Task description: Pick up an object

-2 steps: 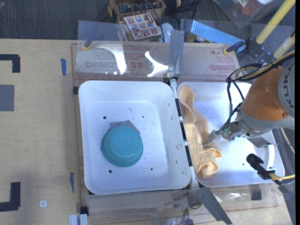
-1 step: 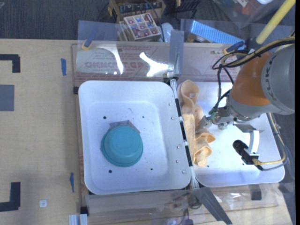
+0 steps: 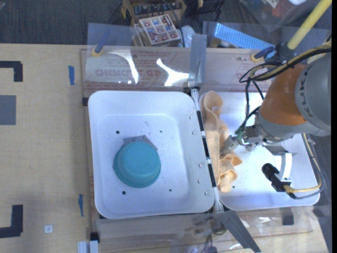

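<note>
A tan cloth (image 3: 215, 136) lies crumpled along the left wall of the right bin (image 3: 295, 194), stretching from the bin's back to its front left. My gripper (image 3: 230, 144) is low over the middle of that cloth, with its fingers pointing left into the folds. A fold of cloth bulges around the fingertips, and the view does not settle whether it is pinched. A teal bowl (image 3: 137, 164) sits upside down in the left bin (image 3: 105, 109), on a small grey patch.
The grey arm with its orange band (image 3: 281, 101) covers the upper right part of the right bin. Black cables loop above it. A metal divider (image 3: 205, 152) separates the two bins. Boxes and clutter lie behind the bench.
</note>
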